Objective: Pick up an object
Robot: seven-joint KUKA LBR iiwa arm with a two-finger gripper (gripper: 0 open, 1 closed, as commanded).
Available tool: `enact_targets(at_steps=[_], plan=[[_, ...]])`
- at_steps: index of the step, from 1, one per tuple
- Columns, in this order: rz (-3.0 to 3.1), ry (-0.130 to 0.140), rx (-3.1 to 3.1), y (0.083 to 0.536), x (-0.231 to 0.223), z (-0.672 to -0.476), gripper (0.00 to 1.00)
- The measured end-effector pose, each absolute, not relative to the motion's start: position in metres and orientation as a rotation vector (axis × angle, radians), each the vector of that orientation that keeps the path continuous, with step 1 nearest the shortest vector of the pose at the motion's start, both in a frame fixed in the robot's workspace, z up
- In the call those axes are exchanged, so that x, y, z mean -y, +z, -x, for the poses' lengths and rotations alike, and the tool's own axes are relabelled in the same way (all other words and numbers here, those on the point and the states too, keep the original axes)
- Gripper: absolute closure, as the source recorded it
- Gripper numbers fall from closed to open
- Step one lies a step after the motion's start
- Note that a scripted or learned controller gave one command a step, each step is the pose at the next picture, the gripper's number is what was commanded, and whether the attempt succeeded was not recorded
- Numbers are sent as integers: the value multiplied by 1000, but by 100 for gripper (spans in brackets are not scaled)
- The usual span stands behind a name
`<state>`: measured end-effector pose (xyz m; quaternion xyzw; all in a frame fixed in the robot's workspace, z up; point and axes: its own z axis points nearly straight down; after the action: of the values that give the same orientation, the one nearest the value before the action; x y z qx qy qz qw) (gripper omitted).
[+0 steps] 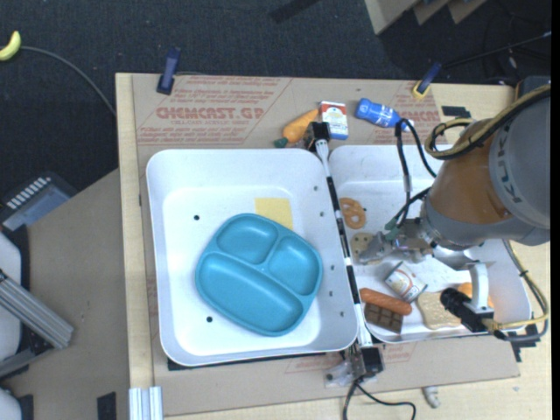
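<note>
The grey arm with its orange band (468, 182) leans in over the right-hand white bin (372, 160), and its metal two-finger gripper (385, 245) sits low among the clutter there; whether it is clenched or released I cannot tell from here. Just beside the gripper lie a brown pretzel (352, 211), a small silver can with a red label (401, 280), a reddish-brown sausage (385, 301), a dark chocolate-coloured block (385, 318) and a tan slice of toast (435, 310), all crowded close together. The left-hand white bin (175, 234) holds a blue divided plastic plate (258, 272) with a flat yellow cheese slice (274, 209) just behind it. On the cardboard behind the bins rest an orange carrot (299, 126), a small red-and-white carton (333, 119) and a blue can (377, 112).
</note>
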<state>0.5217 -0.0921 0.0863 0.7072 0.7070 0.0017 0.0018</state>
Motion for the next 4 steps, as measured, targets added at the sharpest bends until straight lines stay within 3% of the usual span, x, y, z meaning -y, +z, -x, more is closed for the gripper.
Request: enact_targets(at_steps=[1,2,3,4], plan=[[-2220,0,-2220,91,125,-568,0],[-2222,-1,-2223,84,93,-518,0],[-2220,1,-2221,85,95,-571,0],[-2218,1,-2221,94,95,-571,100]])
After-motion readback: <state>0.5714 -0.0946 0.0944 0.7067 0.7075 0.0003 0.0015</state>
